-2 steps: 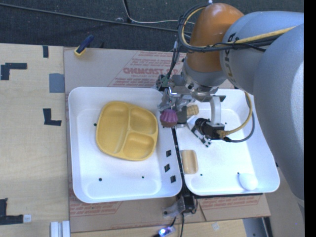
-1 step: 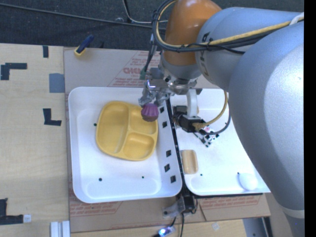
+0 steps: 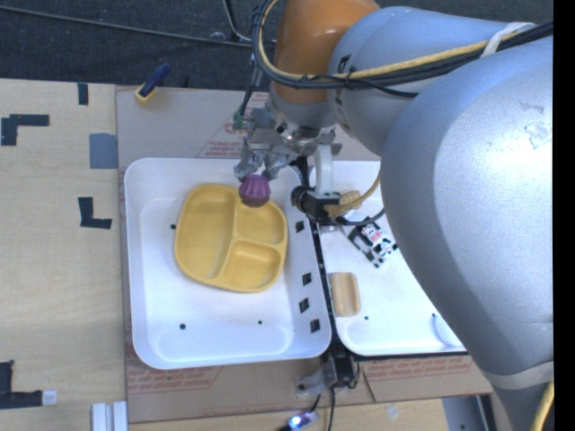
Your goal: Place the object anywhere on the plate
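The gripper (image 3: 256, 171) was observed above the far right edge of the yellow plate (image 3: 231, 238), with a small purple object (image 3: 254, 189) seen directly beneath its fingers. The object appeared to be pinched between them, though contact was partly obscured by the wrist assembly. The purple object was positioned over the plate's rim, at the upper right compartment; whether it rested on the plate or hung just above it could not be determined. The plate was found lying in the left white bin (image 3: 153, 312). A tan block (image 3: 345, 294) was noted in the right bin (image 3: 395, 330). The placing step was judged to be in hand. A short descent and a release over the plate were judged to be required next.
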`<state>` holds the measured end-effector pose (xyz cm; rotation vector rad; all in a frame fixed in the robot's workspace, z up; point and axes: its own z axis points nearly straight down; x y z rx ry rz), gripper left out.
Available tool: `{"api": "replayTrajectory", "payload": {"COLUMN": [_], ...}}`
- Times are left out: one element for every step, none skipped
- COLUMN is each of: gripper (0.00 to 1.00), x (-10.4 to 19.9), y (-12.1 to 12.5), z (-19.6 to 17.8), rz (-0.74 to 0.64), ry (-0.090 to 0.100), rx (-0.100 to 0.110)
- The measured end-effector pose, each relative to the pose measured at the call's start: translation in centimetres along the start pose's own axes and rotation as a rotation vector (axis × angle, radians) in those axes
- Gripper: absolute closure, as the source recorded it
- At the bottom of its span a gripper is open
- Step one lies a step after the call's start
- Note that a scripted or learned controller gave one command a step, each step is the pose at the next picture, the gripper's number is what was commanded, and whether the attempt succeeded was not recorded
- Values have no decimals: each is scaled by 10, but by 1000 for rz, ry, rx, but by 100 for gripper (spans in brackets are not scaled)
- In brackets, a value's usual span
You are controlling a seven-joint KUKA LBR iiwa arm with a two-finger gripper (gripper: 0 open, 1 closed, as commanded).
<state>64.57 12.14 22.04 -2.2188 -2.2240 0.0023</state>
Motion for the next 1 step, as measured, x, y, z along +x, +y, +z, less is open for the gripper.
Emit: {"api": "replayTrajectory", "payload": {"gripper": [0], "x": [-1], "y": [-1], "z": [-1], "rz": [1], "ry": [-1], "rx": [0]}}
